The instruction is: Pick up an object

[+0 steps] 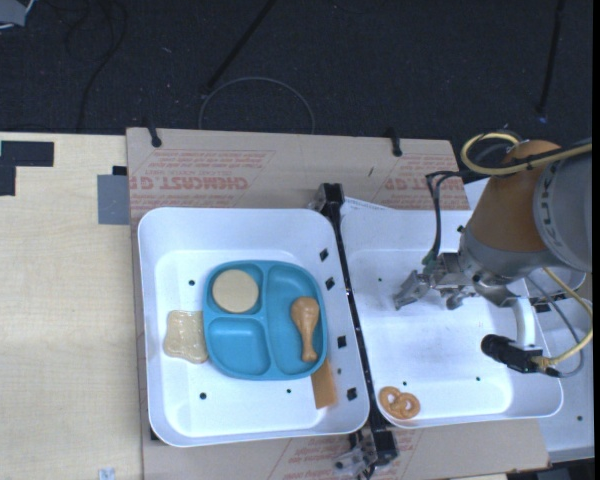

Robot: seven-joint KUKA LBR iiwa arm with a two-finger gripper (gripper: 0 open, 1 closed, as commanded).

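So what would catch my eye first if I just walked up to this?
Probably the blue tray in the left bin, with a round biscuit and a drumstick in separate compartments. Then the grey and orange arm, its gripper low over the right bin, where a pretzel lies in the near-left corner.

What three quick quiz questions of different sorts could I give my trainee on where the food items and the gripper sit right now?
1. True or false: the drumstick lies in the blue tray.
2. Which bin holds the pretzel? A) left bin B) right bin
3. Fill in: the gripper is over the ___ bin.

Key
1. True; it lies in the tray's right compartment, and the round cookie in another.
2. B, at the near left corner.
3. Right.
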